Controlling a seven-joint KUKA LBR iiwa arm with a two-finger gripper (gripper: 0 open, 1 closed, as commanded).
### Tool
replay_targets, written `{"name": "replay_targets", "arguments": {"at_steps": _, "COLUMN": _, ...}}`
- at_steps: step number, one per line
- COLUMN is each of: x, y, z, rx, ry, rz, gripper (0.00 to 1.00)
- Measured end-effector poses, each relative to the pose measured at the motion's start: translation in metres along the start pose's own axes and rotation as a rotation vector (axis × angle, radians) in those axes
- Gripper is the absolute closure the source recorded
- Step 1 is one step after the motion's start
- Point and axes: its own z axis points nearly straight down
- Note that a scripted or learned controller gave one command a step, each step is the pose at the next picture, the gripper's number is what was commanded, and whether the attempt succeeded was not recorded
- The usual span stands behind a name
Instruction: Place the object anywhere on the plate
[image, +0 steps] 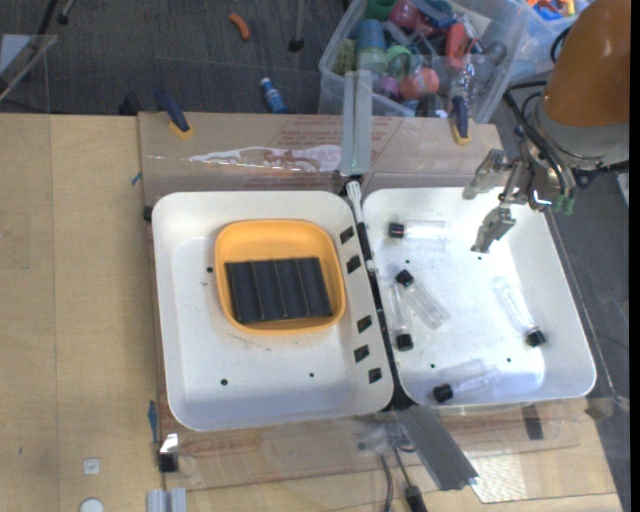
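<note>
The gripper (487, 210) is hovering over the right bin's (570, 330) twelve-o'clock edge, its fingers spread and grasping nothing. Clear vials (417, 298) are lying scattered in that bin. The orange plate (232, 245) is sitting in the left bin (190, 370), carrying a black ribbed block (278, 290).

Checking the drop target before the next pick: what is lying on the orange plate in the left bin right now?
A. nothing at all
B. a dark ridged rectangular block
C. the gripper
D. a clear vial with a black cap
B: a dark ridged rectangular block lies flat on the orange plate in the left bin, while the clear black-capped vials lie in the right bin.
</note>
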Motion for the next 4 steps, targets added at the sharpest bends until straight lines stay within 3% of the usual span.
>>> {"name": "replay_targets", "arguments": {"at_steps": 2, "x": -0.006, "y": -0.049, "z": -0.006, "rx": 0.000, "ry": -0.001, "rz": -0.023, "gripper": 0.00}}
{"name": "replay_targets", "arguments": {"at_steps": 4, "x": -0.011, "y": -0.066, "z": -0.006, "rx": -0.001, "ry": 0.000, "rz": 0.110, "gripper": 0.00}}
